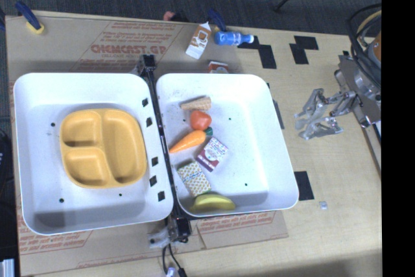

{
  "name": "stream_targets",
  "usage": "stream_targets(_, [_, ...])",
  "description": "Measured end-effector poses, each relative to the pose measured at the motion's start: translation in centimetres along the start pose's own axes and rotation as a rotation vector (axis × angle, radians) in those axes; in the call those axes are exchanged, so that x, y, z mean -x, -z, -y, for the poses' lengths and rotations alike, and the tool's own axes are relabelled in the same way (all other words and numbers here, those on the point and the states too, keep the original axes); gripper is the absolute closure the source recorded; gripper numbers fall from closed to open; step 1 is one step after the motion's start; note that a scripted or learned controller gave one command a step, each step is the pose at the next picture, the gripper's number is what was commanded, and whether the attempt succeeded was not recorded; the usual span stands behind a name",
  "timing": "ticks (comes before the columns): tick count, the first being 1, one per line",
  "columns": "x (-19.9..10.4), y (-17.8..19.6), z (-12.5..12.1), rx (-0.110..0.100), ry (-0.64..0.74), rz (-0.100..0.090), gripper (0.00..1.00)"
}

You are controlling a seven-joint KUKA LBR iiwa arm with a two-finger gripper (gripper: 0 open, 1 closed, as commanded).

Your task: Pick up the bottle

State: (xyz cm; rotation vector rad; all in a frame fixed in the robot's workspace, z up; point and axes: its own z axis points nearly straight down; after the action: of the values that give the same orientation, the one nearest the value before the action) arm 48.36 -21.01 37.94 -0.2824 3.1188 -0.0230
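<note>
Nearest the lens: right bin point(259, 191), whose front edge sits low in the camera view; it holds a banana point(213, 203), a carrot point(188, 141), a tomato point(200, 120) and several small packets. Left bin point(32, 139) touches it along the centre seam and carries a yellow divided tray point(102, 146).

Gripper point(316, 119) hangs over bare bench to the right of the right bin, well apart from its rim. Fingers point(309, 107) are spread, nothing between them.

Bottle point(232, 39), blue, lies on its side on the bench beyond the right bin's far rim, outside both bins. A small carton point(198, 41) lies just beside it on the left.

Key relation: bottle lies up and to the left of the gripper in the view, well apart. Its long axis runs roughly left-right, cap end toward the right. Judgement: the approach likely needs the finger line set across that axis.
</note>
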Motion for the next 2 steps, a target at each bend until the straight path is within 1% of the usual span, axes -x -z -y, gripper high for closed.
stream_targets(2, [0.2,2.2,0.0,-0.006,-0.001,0.004,1.0])
